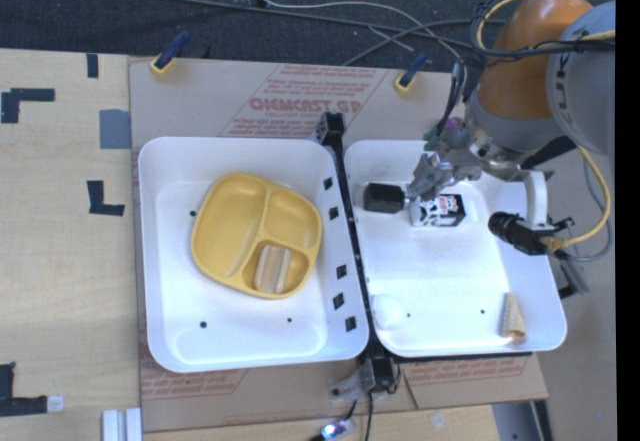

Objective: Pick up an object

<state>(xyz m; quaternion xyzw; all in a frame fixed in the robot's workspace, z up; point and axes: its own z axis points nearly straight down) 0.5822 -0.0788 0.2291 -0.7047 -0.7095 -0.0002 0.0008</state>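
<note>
Gripper low in right bin, 12 o'clock zone, finger state unclear. Block at its 9 o'clock, just beside. Looks light, stiff; take across short sides.

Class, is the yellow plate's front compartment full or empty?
Occupied: a pale tan piece lies inside that compartment of the yellow plate; the other compartments look bare.
</note>
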